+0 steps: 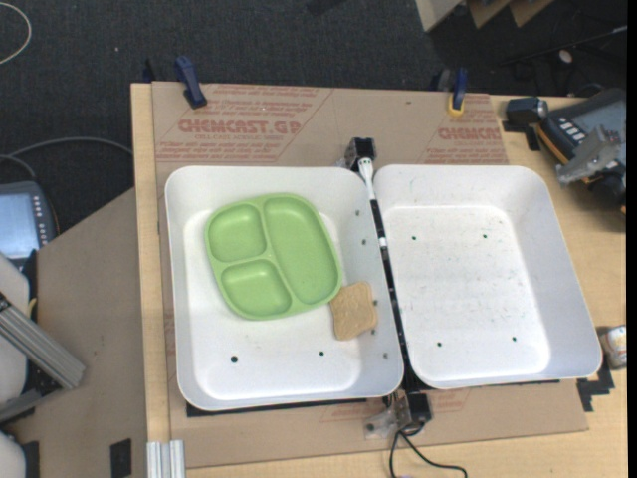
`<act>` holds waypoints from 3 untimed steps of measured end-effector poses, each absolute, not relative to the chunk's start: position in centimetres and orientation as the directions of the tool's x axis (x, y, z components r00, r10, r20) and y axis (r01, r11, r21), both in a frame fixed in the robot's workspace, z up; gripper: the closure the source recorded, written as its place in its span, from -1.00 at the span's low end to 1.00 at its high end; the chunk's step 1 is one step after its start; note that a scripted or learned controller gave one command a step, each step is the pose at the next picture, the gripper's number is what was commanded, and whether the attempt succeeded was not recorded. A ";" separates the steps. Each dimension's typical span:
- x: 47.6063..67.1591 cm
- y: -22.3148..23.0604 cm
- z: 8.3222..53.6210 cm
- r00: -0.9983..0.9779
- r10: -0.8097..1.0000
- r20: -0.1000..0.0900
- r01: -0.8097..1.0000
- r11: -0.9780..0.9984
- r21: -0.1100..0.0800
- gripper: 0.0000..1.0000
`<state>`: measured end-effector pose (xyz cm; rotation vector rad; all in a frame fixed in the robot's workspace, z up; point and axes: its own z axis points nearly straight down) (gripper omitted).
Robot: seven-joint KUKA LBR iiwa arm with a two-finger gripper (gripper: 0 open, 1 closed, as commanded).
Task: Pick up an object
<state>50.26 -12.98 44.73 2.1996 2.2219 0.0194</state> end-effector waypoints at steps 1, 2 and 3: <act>50.1 -22.4 54.2 0.008 1.000 -0.010 1.000 -0.008 0.014 -1.00; 50.2 -21.8 54.7 -0.001 1.000 -0.006 1.000 0.001 0.008 1.00; 47.7 -19.9 41.0 0.001 1.000 0.006 1.000 -0.001 -0.013 1.00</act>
